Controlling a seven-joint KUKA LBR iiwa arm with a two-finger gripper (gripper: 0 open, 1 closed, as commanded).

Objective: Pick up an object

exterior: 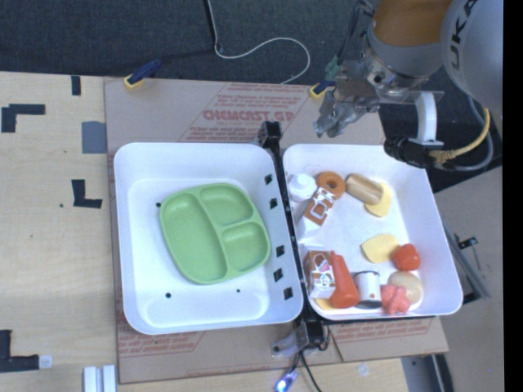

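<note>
My gripper (pixel 333 123) hangs above the far edge of the right bin (pixel 441 243), near its back left corner, with nothing visible between its fingers. Below it in the right bin lie a small white bottle (pixel 299 186), an orange ring (pixel 330 181), a small brown carton (pixel 319 208), a tan bread roll (pixel 364 189), a yellow wedge (pixel 380 247), a red tomato (pixel 406 257), a milk carton (pixel 321 272), a red bottle (pixel 342 286), a small can (pixel 368 284) and a pink piece (pixel 395 299).
A green divided plate (pixel 214 232) lies in the left bin (pixel 139 170). Both bins rest on a cardboard sheet (pixel 237 113). A white cable (pixel 261 47) loops across the dark floor behind. The arm's body (pixel 425 23) fills the upper right.
</note>
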